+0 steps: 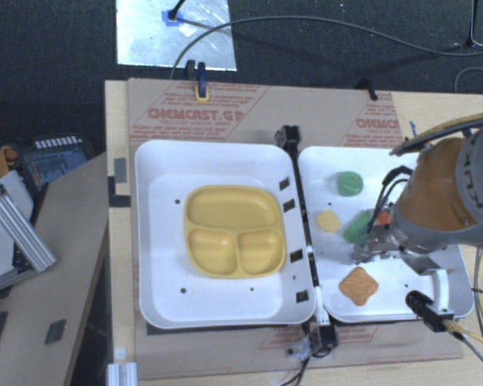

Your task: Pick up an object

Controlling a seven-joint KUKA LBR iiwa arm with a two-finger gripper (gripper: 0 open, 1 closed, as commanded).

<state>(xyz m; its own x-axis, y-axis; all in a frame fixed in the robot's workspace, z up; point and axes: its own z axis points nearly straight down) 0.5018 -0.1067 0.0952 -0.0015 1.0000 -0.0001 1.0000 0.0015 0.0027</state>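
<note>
On the surface, the right shallow white bin [459, 292] holds the flat green block [356, 225] just beside the pincer [369, 248], whose state I cannot tell, so descend squarely over it before closing.

White bins [153, 215] — a yellow tray [229, 230], green round piece [349, 183], pale yellow disc [328, 221], seemingly orange-brown biscuit [358, 285].

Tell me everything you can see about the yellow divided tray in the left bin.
The yellow divided tray looks like matte moulded plastic, a rounded rectangle with a raised rim. It has three compartments: one long one across the far side and two smaller ones side by side nearer the camera. It lies flat, right way up, turned slightly, near the middle of the left white bin, resting on its floor. Nothing else touches it.
</note>
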